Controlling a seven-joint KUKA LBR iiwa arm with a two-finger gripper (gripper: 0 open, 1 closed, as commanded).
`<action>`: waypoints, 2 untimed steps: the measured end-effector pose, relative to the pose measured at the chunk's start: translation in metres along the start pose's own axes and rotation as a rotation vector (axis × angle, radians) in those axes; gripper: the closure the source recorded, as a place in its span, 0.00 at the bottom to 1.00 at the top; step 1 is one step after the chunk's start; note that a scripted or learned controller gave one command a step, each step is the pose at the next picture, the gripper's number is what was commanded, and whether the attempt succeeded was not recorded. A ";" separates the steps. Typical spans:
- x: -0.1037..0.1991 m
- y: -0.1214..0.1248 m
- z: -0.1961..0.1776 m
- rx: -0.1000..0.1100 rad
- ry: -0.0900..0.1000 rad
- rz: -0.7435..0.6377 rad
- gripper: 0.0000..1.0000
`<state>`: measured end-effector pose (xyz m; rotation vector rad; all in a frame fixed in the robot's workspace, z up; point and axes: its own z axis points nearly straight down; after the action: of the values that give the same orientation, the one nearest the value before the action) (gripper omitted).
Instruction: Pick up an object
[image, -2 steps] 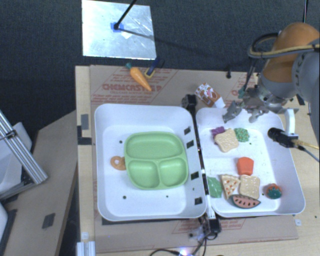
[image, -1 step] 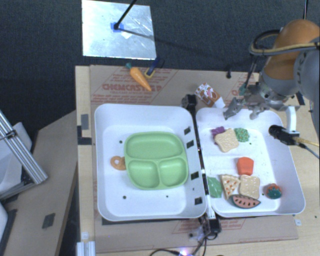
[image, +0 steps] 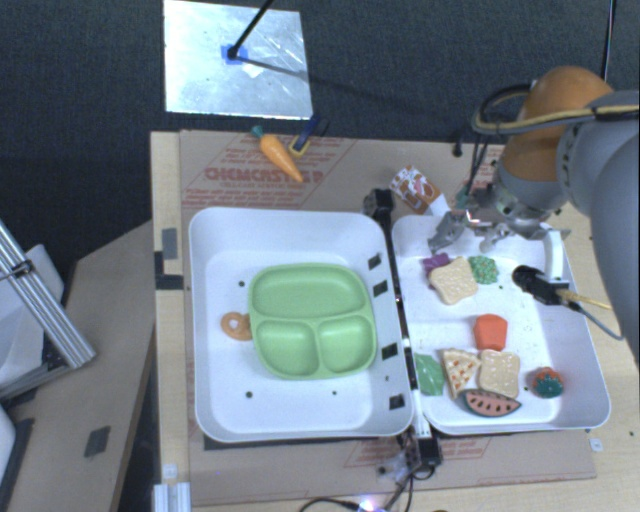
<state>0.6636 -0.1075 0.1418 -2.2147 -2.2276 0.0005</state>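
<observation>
The right bin (image: 590, 385) is crowded along its near edge; its middle strip beside the orange block (image: 490, 331) lies open.

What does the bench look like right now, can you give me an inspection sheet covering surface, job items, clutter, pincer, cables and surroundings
Surface: bench bearing a left bin and a right bin, side by side.
Job's things: right bin holds a cracker, orange block, pizza slice, toast, watermelon slice, green leaf and other small play food. Left bin holds a green divided tray and a pretzel.
Clutter: toy carrot and a wrapped snack lie on the bench behind the bins.
Pincer: pincer low over the right bin's far edge, near the cracker; nothing seen between its fingers.
Cables: yellow hose looped at the arm's wrist.
Surroundings: foil sheet beyond the bench; metal rails at left.
</observation>
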 end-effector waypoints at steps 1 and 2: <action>0.001 0.000 0.052 0.001 0.000 -0.001 0.00; 0.001 0.002 0.037 -0.006 -0.001 -0.002 1.00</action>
<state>0.6658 -0.1070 0.1045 -2.2158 -2.2337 -0.0057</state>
